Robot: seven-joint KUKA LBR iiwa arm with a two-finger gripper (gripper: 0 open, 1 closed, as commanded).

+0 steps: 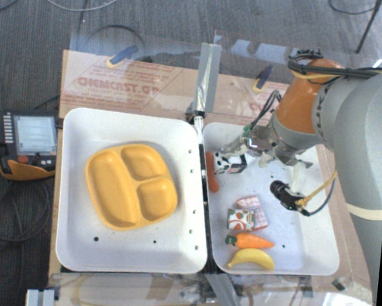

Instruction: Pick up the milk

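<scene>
Milk (230, 163): cow-patterned carton, upper left of right bin (316, 254), beside a sausage (211, 171). Gripper (240, 149): poised just above it; finger state cannot be told. Descent is best kept centred, the sausage avoided.

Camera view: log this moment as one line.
gripper low in right bin | above milk carton | grasp unconfirmed | carrot, banana near front | yellow tray in left bin

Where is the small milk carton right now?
The red-and-white milk carton lies in the right white bin, just above the orange carrot.
</scene>
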